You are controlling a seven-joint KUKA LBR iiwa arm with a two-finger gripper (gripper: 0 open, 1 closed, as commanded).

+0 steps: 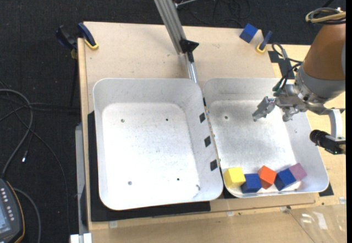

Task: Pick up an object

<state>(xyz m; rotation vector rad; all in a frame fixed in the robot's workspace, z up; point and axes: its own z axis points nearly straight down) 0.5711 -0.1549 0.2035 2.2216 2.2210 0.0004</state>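
Several small blocks lie along the near edge of the right bin (236, 96): a yellow block (235, 176), a blue block (252, 182), an orange block (268, 175), a second blue block (285, 179) and a purple block (297, 170). My gripper (274, 113) hangs above the right bin's far right part, well away from the blocks. Its fingers are spread open and nothing sits between them. The arm's orange band (325, 44) rises at the right edge.
The left bin (110, 93) sits beside the right one, with a raised divider between them. A slanted metal pole (168, 8) crosses the bench's far side. A loose blue cube (249, 32) rests on the bench's far right, near a clamp (264, 41).
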